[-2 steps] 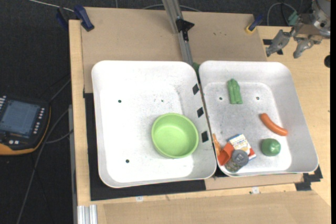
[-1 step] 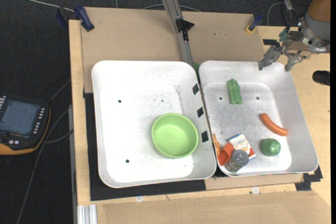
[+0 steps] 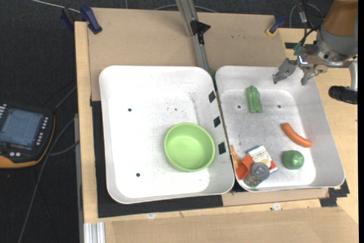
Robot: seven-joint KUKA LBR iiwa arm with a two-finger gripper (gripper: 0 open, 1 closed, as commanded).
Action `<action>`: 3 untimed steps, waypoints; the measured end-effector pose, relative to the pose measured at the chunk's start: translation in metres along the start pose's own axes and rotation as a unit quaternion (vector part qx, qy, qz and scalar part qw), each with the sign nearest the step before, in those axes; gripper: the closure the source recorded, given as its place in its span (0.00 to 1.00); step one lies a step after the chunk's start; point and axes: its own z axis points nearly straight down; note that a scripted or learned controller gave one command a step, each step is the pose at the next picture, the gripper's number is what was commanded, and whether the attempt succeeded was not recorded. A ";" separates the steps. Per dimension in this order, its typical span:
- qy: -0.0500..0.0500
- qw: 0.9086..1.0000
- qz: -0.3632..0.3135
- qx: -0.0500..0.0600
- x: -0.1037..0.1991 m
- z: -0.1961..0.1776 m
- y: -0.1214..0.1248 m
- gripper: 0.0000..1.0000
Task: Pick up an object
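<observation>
Fingers [image 3: 282, 73] spread apart, nothing between them. Gripper [image 3: 295, 74] poised over the far rim of the right bin [image 3: 318, 122], arm [image 3: 340, 14] reaching in from the right. Below and nearer in that bin: green block [image 3: 253, 99], then carrot [image 3: 296, 135], green ball [image 3: 293, 159], small box [image 3: 260, 155] touching a grey disc [image 3: 257, 173]. In the left bin [image 3: 131, 128], a green bowl [image 3: 189, 147].

Right bin [image 3: 318, 122], right of centre: a green block [image 3: 253, 99] upright near its top, an orange carrot [image 3: 296, 135] slanting mid-right, a green ball [image 3: 293, 159] lower right, a small carton [image 3: 259, 156] beside a grey disc [image 3: 257, 172] at bottom.
</observation>
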 end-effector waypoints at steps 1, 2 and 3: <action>0.000 1.000 0.000 0.000 0.001 0.043 0.003 0.00; -0.001 1.000 0.000 -0.003 0.001 0.029 0.004 1.00; -0.001 1.000 0.000 -0.005 0.002 -0.035 0.008 1.00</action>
